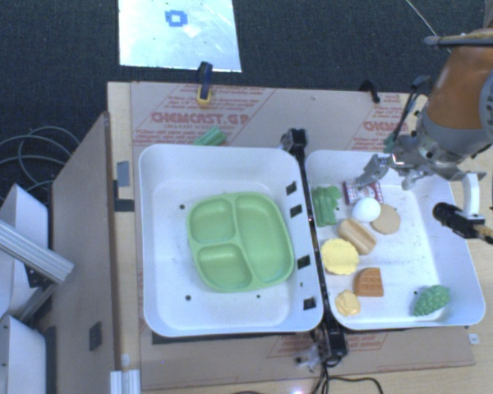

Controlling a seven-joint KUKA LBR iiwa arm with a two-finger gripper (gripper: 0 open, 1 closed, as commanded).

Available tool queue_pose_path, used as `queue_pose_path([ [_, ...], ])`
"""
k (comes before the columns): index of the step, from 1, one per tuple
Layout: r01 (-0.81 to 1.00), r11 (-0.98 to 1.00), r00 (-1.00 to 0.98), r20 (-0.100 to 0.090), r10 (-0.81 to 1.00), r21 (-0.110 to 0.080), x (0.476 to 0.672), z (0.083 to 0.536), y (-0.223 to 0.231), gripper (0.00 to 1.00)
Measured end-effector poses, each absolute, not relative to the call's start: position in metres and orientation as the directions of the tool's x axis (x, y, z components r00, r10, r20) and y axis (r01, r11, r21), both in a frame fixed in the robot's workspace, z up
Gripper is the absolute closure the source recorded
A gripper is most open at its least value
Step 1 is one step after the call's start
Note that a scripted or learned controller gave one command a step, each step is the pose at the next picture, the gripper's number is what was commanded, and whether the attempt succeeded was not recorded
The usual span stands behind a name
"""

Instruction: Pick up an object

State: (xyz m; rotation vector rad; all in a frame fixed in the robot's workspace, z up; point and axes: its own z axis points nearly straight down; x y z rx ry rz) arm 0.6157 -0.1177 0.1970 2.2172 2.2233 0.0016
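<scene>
green broccoli piece [430, 300] at near corner of right bin [468, 281]; yellow lump [347, 304], brown waffle [368, 282], white egg [365, 210] among toy food. gripper [376, 173] hovers over red-white packet [364, 192] at far side; finger state cannot tell. step: approach, nothing held. next: descend, clamp one item. green divided tray [238, 240] in left bin [160, 302].

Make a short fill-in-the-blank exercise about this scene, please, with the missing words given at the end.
1. The green divided tray lies in the ____ bin.
2. The tray has ____ compartments.
3. The white egg and the other toy foods lie in the ____ bin.
4. The gripper hangs over the ____ bin.

Missing words: left; three; right; right
</scene>
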Motion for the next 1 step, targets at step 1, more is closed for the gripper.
queue_pose_path([
  [1,1.000,-0.006,0.006,-0.004,1.000,0.003,0.5945,0.2060,-0.2124,0.00],
])
